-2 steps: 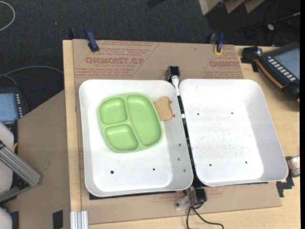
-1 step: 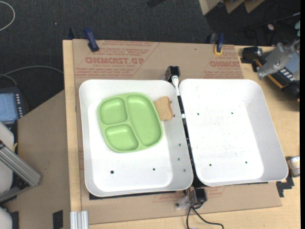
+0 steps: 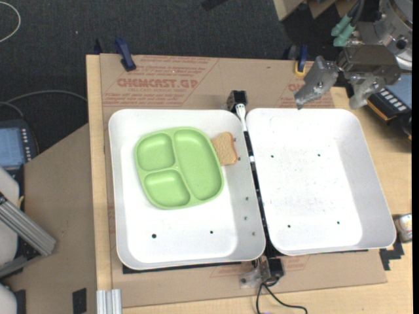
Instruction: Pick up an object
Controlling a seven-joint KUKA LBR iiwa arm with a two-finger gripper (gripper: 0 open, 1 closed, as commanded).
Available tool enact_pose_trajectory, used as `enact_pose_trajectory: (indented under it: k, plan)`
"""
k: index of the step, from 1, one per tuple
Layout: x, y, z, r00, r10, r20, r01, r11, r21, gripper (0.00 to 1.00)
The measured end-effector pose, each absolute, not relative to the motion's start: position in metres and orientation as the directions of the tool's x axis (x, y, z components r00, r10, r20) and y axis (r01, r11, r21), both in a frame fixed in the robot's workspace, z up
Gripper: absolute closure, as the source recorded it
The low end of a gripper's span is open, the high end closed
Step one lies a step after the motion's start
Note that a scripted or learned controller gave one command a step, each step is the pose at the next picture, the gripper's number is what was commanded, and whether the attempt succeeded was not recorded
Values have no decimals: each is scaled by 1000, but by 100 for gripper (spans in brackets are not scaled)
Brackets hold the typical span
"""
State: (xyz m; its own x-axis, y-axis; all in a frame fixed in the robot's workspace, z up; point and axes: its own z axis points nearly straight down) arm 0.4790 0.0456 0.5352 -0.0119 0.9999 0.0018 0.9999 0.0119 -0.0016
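A light green plate with three compartments lies in the left bin. A small tan piece that looks like a slice of bread rests against the plate's right rim, near the divide between the bins. My gripper hangs high at the back right, over the far edge of the right bin. It is open, its two grey fingers spread wide with nothing between them. It is well away from the plate and the bread.
Both white bins sit on a brown cardboard sheet held by blue clamps at the back. A black clip joins the bins at the far side. Cables and gear stand at the right edge.
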Motion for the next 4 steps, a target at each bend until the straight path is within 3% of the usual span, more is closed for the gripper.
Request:
enact_pose_trajectory:
  k: [1, 3, 4]
  plan:
    - [479, 128, 535, -10, 1000, 2, 1000, 10, 1, 0]
    - [479, 174, 529, -2, 1000, 1, 1000, 2, 1, 0]
    - [480, 174, 540, -1, 1000, 2, 1000, 1, 5, 100]
